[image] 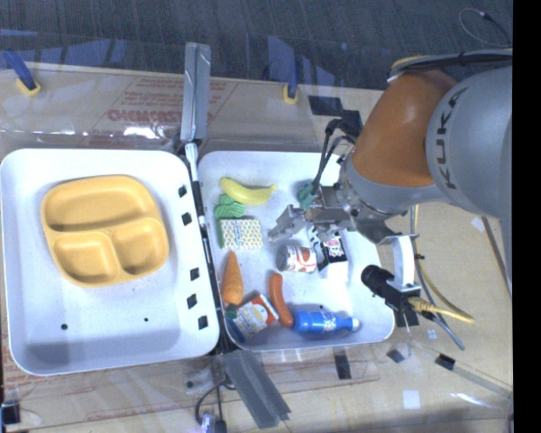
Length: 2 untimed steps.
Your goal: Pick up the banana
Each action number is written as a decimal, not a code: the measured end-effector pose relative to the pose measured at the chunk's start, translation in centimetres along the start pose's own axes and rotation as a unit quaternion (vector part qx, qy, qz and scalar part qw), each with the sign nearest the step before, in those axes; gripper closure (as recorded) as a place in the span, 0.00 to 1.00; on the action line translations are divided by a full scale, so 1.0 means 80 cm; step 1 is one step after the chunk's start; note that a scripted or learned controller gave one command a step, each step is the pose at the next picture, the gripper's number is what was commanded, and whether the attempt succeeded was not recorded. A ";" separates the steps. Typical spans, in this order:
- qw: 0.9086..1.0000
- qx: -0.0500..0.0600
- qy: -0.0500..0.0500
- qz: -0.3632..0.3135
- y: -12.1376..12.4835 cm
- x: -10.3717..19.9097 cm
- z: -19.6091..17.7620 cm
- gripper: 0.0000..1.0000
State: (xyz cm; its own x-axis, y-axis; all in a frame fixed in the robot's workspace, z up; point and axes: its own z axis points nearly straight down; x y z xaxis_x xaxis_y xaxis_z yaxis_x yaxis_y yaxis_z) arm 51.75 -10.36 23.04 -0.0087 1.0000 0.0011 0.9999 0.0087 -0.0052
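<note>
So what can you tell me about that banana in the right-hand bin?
The banana is small, bright yellow and smooth, and looks like plastic. It lies flat near the top left corner of the right bin, curving gently, its ends a little higher than its middle. A green item sits just below its left end, close to or touching it. The pincer is off to its lower right, not touching it.

banana [246,190]: smooth, matt yellow skin, plastic-looking.
divided tray [105,228]: yellow plastic, smooth, low sheen.
bins [36,332]: white plastic, smooth, slightly glossy.
bottle [325,322]: blue plastic, glossy.
carrot [233,280]: orange, smooth, matt.
arm [451,133]: grey casing, satin; orange band glossy.
gripper [299,219]: bare grey metal.
tabletop [117,106]: clear glossy film over brown board.
</note>
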 end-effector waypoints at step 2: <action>0.997 -0.001 0.000 0.075 0.141 -0.003 0.173 0.00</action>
State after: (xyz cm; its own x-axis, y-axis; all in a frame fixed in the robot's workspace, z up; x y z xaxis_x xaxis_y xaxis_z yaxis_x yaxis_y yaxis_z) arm 62.96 -10.52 9.14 0.1404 0.9901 -0.0004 0.9901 -0.1404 -0.0026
